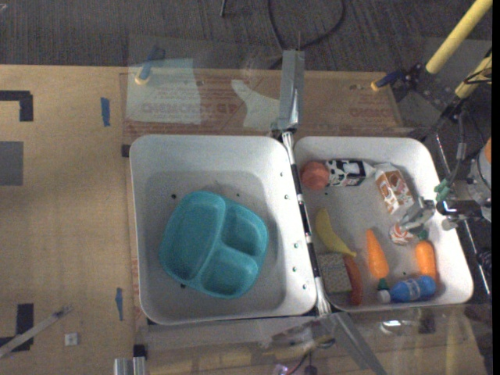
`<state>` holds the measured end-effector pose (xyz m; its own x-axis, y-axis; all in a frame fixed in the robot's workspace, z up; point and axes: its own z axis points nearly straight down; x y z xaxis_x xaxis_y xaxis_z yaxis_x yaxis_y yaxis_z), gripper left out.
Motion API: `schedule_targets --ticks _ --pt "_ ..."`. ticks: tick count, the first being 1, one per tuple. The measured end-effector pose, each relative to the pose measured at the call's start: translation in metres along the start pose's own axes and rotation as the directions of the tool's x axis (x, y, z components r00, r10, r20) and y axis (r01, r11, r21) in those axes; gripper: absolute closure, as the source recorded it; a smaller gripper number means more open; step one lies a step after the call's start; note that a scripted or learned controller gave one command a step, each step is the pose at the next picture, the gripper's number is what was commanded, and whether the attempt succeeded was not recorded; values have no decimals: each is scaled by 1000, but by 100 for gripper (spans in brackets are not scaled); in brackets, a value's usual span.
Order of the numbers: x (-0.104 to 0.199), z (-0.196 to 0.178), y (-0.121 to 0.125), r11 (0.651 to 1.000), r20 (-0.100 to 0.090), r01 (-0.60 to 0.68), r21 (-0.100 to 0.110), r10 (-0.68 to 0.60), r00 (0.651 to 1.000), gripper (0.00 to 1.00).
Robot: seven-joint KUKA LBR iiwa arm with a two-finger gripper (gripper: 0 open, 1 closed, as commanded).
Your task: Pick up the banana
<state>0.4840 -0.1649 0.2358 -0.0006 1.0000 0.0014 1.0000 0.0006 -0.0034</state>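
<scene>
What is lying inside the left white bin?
Inside the left shallow white bin lies one teal plastic plate with compartments, tilted against the floor. Whatever is under the plate is covered and cannot be seen.

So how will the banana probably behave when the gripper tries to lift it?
The banana looks smooth and glossy, so it may slip. Its curved shape could let it rock or turn when touched. It lies close to the bin wall and beside a sponge, so it will probably have little room to shift leftward.
</scene>
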Motion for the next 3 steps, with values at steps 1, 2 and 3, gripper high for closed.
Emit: schedule_targets --ticks 1,2,3 --pt "87 48 -4 999 1 -47 -1 47 999 0" --pt "155 52 18 996 2 -86 -4 86 996 0" --pt "140 52 -5 991 0 -134 1 134 991 0"
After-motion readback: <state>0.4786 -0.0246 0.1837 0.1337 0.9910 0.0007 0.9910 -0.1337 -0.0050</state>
